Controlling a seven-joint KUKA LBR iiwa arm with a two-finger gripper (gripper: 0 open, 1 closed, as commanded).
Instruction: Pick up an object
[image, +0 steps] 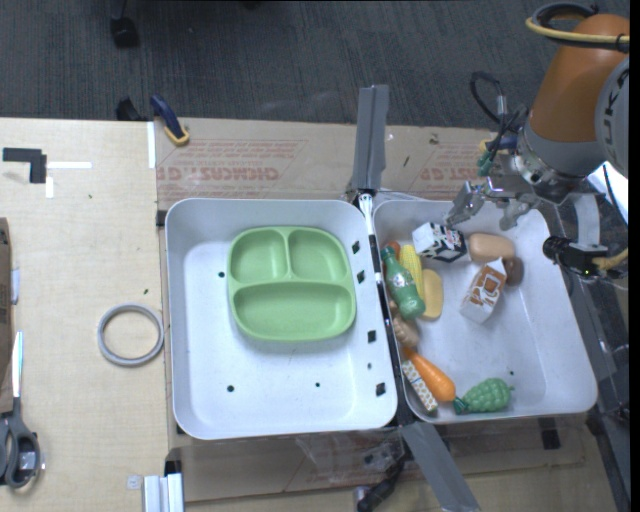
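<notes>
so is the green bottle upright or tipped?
Tipped: the green bottle lies on its side in the right bin, against the divider, beside the corn cob.

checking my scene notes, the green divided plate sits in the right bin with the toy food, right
Not quite. The camera view shows the green divided plate in the left bin, alone. The toy food, such as the carrot and green bottle, lies in the right bin.
</notes>
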